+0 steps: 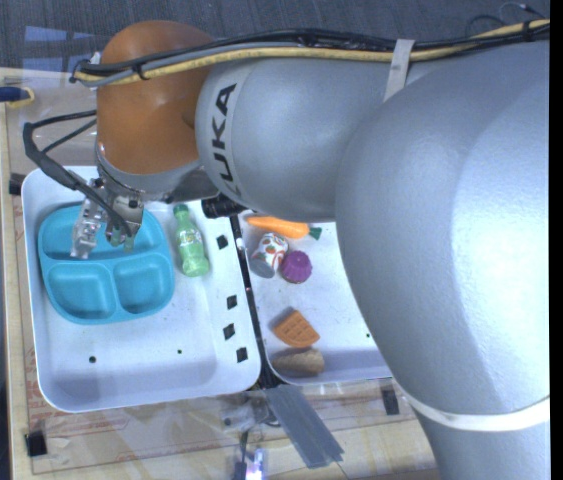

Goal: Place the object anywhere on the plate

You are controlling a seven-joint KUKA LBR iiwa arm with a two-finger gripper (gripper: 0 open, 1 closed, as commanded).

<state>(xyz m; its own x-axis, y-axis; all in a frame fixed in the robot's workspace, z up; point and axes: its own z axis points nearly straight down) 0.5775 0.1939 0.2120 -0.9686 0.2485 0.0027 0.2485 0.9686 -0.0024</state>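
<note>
**Nothing on the plate yet**

The big grey robot arm (381, 168) reached in from the right and hung over the left shallow white bin (141, 368). Its gripper (106, 230) was right above the blue plastic plate with three sections (111, 293), over the top section near the back rim. I could not tell if the gripper was spread or pressed together, because it looked small and shiny against the blue. I could not see anything in it.

The parts of the plate that showed looked bare (the gripper hid a bit of the top section). So the job did not look done.

The task did not say which thing was meant. The closest one was a small green plastic bottle (190, 248). It lay on the floor of the left bin, just beside the right edge of the plate and not on it. If that was the thing to move, it had not been picked up.

The other things lay in the right white bin (346, 308), well apart from the plate: an orange carrot (281, 227), a white and red toy (266, 253), a round purple ball (297, 266), an orange wedge (295, 328) and a brown lump (299, 362).

What was left, I think, was nearly all of it: grab one thing, lift it, carry it over the plate and let go.
</note>
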